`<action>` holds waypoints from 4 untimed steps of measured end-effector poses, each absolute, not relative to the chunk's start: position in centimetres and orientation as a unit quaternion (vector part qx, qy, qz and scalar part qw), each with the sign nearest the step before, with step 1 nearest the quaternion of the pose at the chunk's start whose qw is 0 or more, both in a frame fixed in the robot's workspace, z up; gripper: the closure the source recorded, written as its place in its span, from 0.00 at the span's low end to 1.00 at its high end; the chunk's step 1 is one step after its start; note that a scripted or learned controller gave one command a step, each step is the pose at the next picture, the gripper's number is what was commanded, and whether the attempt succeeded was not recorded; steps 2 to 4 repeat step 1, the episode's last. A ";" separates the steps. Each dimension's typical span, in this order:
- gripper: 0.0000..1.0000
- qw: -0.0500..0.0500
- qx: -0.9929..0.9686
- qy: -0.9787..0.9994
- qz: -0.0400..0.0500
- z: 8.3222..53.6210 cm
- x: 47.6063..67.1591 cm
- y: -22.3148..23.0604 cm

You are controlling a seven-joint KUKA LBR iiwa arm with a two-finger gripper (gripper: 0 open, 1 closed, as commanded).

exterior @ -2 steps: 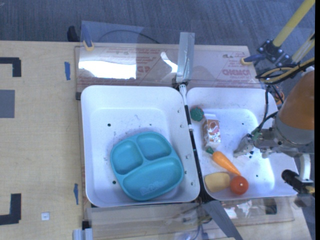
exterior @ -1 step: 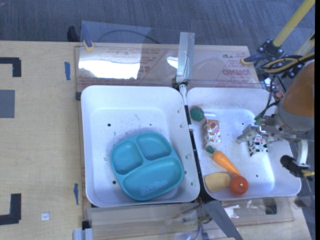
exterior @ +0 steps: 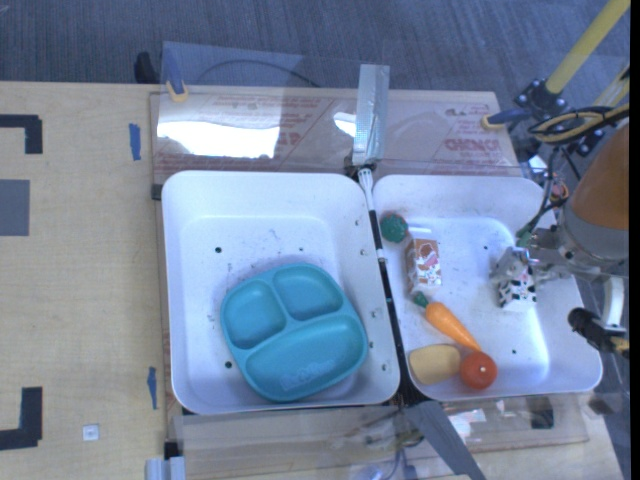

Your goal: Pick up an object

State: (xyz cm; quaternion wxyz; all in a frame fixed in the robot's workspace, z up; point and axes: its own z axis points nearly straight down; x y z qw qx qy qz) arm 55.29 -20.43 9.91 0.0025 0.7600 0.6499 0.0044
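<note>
Right bin (exterior: 560,368): hand (exterior: 512,268) over cow toy (exterior: 518,290), grip state unclear.

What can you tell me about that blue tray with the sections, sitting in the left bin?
The blue tray is a teal divided plate that looks like smooth plastic, with rounded corners. It has three compartments: two smaller ones toward the far side and one wide one toward the near side, and nothing lies in them. It lies flat and right side up, turned at a slant, on the floor of the left bin, toward the near right corner. Only the bin appears to touch it.
</note>
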 end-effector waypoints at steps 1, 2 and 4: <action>1.00 0.004 0.731 0.682 0.002 20.3 57.0 -20.3; 1.00 0.004 0.731 0.682 0.002 20.3 57.0 -20.3; 1.00 0.004 0.731 0.682 0.002 20.3 57.0 -20.3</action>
